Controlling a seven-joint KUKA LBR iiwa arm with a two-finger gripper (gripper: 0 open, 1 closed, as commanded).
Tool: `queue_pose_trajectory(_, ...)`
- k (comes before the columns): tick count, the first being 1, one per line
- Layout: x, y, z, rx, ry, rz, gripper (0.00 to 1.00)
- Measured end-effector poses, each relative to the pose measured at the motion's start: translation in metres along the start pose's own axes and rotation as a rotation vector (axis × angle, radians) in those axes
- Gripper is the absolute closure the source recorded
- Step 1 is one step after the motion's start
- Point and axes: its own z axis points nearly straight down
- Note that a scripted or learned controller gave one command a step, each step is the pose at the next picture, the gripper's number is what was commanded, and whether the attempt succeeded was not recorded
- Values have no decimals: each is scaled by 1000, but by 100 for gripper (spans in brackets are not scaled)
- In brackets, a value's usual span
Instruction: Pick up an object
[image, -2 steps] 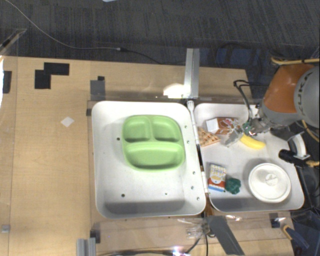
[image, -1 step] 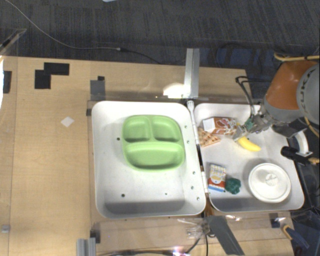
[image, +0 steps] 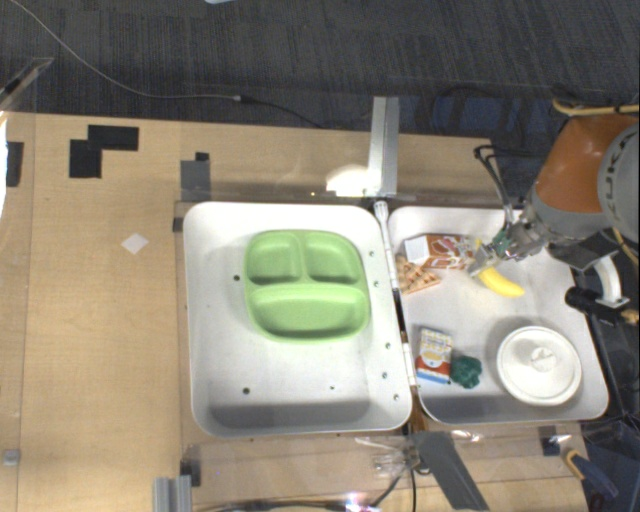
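The gripper (image: 512, 243) is hovering just above the banana (image: 500, 283) in the right bin (image: 590, 400), approaching a grasp; I cannot tell its state. Next, it needs lowering squarely onto the banana.

From my remote station I looked down on a pale wooden bench (image: 90, 330) that filled most of the view. Beyond its far edge lay dark grey carpet (image: 250, 45), crossed by a thin cable (image: 150, 88). Black tape marks (image: 100, 148) sat on the bench's far left. A metal post (image: 384, 145) stood upright at the far side, between the bins, with a bright glare patch (image: 348, 181) at its foot. Lighting was even, with soft shadows.
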Motion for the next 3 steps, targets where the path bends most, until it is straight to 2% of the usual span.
queue_pose_trajectory(1, 56, 42, -85, 12, 9, 17, 100)
queue_pose_trajectory(2, 33, 14, -165, 13, 7, 99, 100)
queue_pose_trajectory(3, 88, 2, -105, 19, 9, 326, 100)
